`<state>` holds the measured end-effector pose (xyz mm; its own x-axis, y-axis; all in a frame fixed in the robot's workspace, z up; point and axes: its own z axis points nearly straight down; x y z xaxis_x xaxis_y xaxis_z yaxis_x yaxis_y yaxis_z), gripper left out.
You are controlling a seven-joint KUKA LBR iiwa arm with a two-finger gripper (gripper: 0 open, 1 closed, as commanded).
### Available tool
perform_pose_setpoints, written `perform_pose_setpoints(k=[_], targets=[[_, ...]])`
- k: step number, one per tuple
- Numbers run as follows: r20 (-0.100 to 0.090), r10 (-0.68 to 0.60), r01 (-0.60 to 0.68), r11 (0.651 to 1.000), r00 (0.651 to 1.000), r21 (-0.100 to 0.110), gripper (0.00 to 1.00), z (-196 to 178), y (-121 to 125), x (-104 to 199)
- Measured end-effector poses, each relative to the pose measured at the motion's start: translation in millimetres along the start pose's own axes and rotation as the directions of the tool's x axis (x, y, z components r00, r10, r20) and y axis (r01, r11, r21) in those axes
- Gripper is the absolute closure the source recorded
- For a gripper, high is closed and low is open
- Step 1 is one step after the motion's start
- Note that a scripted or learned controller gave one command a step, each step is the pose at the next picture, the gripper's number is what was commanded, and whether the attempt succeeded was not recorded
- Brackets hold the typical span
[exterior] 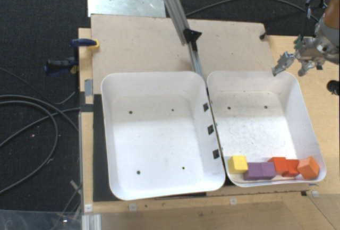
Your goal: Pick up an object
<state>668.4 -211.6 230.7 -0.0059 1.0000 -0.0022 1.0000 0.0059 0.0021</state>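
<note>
Down in the near corner of the right bin (300, 101), four small blocks sit in a row against the front wall: one yellow block (238, 163), one purple block (260, 170), one red block (285, 166) and one orange block (308, 168). From my remote station, I judge them light, stiff and flat-sided, likely foam or wood, easy to pinch across opposite faces and unlikely to crush or slip.

The yellow one looks like the best target: it stands at the row's open end, with bare floor on its left and behind it. The purple, red and orange ones touch or nearly touch each other and crowd the wall, leaving little room for a finger beside them.

Beside it, the left bin (114, 117) lies alongside, two bins in all, with three dark tabs along their shared edge.

My gripper (293, 63) hangs over the right bin's far corner, well apart from the blocks, its two fingers spread and pinching nothing. The pick is not yet begun.
</note>
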Motion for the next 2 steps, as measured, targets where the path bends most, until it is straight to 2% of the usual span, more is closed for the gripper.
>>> perform_pose_setpoints(k=[1,2], targets=[[-0.005,0.005,-0.005,1.000,1.000,0.009,0.00,101,-54,21],[-0.007,0.005,-0.005,1.000,1.000,0.011,0.00,143,-130,64]])
